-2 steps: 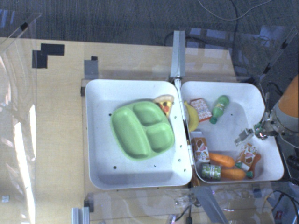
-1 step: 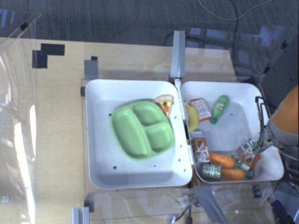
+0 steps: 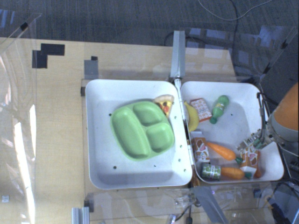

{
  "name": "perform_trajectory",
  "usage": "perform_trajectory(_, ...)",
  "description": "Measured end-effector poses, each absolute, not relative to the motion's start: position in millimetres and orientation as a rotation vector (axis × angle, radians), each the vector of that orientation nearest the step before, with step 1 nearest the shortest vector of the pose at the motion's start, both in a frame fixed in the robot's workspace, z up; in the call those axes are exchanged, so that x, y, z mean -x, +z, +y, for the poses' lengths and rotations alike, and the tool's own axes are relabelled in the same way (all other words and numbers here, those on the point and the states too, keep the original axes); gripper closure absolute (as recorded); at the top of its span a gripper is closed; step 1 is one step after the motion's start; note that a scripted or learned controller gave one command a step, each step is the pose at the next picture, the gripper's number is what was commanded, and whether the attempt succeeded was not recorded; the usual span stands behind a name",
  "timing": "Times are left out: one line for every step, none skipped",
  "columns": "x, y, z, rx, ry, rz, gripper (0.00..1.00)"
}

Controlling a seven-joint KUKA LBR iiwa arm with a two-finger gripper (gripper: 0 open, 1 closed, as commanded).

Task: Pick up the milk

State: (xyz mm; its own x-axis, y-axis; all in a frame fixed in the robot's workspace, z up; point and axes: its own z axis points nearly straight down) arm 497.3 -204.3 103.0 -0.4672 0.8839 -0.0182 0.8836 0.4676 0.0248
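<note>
Bins sit side by side on the bench in the camera view. The left bin point(image 3: 100, 171) holds a green divided plate point(image 3: 142, 129) with a pizza slice point(image 3: 164, 102) at its upper right corner.

The right bin point(image 3: 243, 88) carries the clutter:
- a banana point(image 3: 190, 117) against the dividing wall
- a small red-and-white carton point(image 3: 201, 108) beside the banana
- a green bottle point(image 3: 219, 108) further along
- an orange-and-white carton point(image 3: 200, 149) lower down
- two carrots, one point(image 3: 220, 150) above the other point(image 3: 232, 172)
- a can point(image 3: 211, 171) at the front edge

Labels are too small to read, so which carton is the milk is a judgement. I take the milk point(image 3: 251, 159) to be the orange-and-white carton lying in the front right corner of that bin, touching the lower carrot's green end.

The arm point(image 3: 286, 118) comes in from the right, over the bin's right wall. The gripper point(image 3: 252, 143) hangs just above and beside this carton, on its far side in the picture. Whether the gripper is wide or narrow cannot be told at this size, and nothing visibly sits in it.

The carton lies directly toward the front edge from the gripper, very near. Its long axis seems to run roughly front to back, slightly tilted. The coming move probably calls for a short shift toward the front and a descent, closing across the carton's short side while keeping clear of the carrot and the bin wall.
</note>
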Motion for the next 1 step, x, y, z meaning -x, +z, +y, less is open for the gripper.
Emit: perform_trajectory(-489.0,196.1,-176.6,-1.820,0.004,2.552,1.00)
